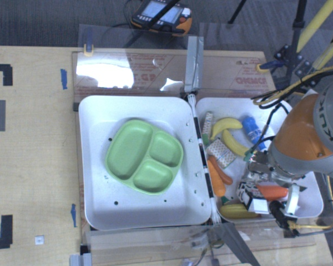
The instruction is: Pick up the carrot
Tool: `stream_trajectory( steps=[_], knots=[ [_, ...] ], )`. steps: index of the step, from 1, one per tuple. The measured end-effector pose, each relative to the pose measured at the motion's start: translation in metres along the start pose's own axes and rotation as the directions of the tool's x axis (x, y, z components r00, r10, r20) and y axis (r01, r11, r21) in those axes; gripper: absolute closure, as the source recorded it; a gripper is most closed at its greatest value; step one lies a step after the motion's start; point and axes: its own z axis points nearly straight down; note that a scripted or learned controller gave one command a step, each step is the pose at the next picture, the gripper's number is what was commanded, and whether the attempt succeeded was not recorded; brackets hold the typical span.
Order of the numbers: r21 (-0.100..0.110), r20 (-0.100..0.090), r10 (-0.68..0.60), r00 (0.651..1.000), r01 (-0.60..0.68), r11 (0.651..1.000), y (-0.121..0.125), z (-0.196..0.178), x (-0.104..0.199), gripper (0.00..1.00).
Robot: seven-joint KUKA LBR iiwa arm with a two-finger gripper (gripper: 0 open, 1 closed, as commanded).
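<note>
The carrot (216,177) lies along the right bin's (317,204) left wall, long axis running top to bottom, left of the end effector (266,195), whose state I cannot tell.

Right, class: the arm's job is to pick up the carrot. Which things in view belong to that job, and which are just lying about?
Belongs to the job:
carrot, in the right bin
gripper, over that bin

Just lying about:
green divided plate, in the left bin
bananas
blue bottle
</note>
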Motion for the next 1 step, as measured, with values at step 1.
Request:
stream_trajectory(
  steps=[1],
  knots=[
    [0.010, 0.002, 0.025, 1.000, -0.025, 1.000, 0.0890, 0.0111, 0.0172, 1.00]
  ],
)
